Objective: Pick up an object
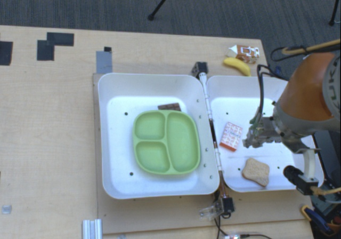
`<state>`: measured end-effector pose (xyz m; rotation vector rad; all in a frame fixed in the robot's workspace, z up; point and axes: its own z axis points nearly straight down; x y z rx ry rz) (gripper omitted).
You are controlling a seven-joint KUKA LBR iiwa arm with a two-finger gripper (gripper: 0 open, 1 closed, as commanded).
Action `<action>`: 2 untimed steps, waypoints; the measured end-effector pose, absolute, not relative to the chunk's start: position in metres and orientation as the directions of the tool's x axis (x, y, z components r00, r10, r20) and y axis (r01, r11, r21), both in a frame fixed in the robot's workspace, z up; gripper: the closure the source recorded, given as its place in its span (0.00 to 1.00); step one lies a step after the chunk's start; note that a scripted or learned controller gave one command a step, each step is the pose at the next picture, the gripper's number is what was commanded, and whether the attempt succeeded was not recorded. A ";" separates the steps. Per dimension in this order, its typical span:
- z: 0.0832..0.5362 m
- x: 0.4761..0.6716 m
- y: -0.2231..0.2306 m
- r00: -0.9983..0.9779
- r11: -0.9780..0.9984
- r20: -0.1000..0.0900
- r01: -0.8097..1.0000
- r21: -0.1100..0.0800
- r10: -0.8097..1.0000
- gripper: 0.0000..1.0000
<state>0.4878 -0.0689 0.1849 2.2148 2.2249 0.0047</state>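
Observation:
In the right bin (pixel 234 104) lie a small red-and-white packet (pixel 231 136) and a tan sponge-like block (pixel 256 172) near the front wall. My gripper (pixel 254 139) hangs over this bin, just right of the packet and above the tan block; nothing shows between its fingertips. The left bin (pixel 114 126) holds a green three-compartment plate (pixel 166 143) with a small dark brown bar (pixel 169 107) behind it.
A yellow banana (pixel 237 65) and a small carton (pixel 246 51) rest on the bench behind the right bin. A metal divider (pixel 209 120) runs between the bins. Dark patches mark the bench at the far left. Cables and a clamp sit at the front edge.

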 end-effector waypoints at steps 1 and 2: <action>0.185 0.488 -0.069 -0.004 0.004 0.000 1.000 0.003 1.000 0.00; 0.086 0.489 -0.089 -0.003 0.003 0.000 1.000 0.007 1.000 0.00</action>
